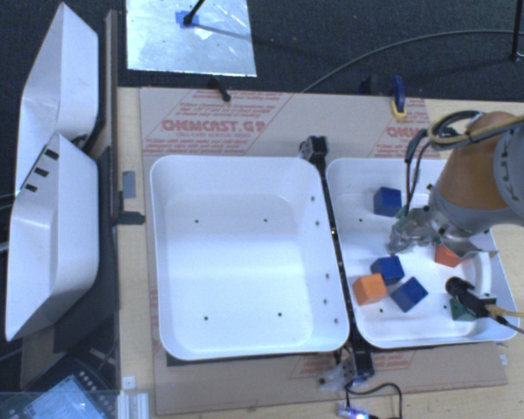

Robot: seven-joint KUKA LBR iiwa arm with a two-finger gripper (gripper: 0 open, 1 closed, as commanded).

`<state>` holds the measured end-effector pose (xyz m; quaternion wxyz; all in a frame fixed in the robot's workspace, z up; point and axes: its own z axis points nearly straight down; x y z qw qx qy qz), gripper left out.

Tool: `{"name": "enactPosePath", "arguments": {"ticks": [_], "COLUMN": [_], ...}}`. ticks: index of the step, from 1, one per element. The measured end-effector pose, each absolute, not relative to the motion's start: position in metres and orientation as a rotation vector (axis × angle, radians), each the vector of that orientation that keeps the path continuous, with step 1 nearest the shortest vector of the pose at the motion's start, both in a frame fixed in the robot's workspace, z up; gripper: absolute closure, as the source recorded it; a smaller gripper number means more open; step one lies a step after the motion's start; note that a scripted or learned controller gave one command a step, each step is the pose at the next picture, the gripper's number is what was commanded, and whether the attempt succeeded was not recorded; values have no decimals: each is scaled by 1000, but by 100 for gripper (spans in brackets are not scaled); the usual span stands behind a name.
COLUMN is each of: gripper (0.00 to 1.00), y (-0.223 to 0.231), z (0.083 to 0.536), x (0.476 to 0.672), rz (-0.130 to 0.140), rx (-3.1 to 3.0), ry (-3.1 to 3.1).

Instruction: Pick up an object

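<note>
Jaws of the two-finger gripper [405,234] hung low in the right-hand shallow white bin [354,182], just above a dark blue cube [388,268]; whether they were spread or pressed together could not be told from this slant, and nothing was seen between them.

Left to right: the left-hand shallow white bin [244,182] had nothing lying on its floor. It sat beside the right-hand bin on the table [244,116], the two rims touching along a dark central strip.

The right-hand bin held the candidate objects. An orange cube [368,288] lay nearest the shared rim, touching or just beside the dark blue cube. A second blue cube [387,201] stood apart toward the far wall. A third blue cube [409,294], turned at an angle, lay near the front. A small red-orange block [448,256] showed partly beneath the grey arm with its orange band [476,182], and a dark green object [464,307] lay at the right edge.

The step in hand was judged to be the descent onto the dark blue cube. Done well, it would call for centring over that cube and closing across its free faces, since the orange cube crowded one side and might be nudged or caught.
</note>
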<state>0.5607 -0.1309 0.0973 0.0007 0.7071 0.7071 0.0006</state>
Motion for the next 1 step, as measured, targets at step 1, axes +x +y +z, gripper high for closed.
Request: {"name": "enactPosePath", "arguments": {"ticks": [1], "gripper": [0], "y": [-131], "z": [97], "x": [561], "rz": [1], "rx": [2221], "ry": [2221]}}
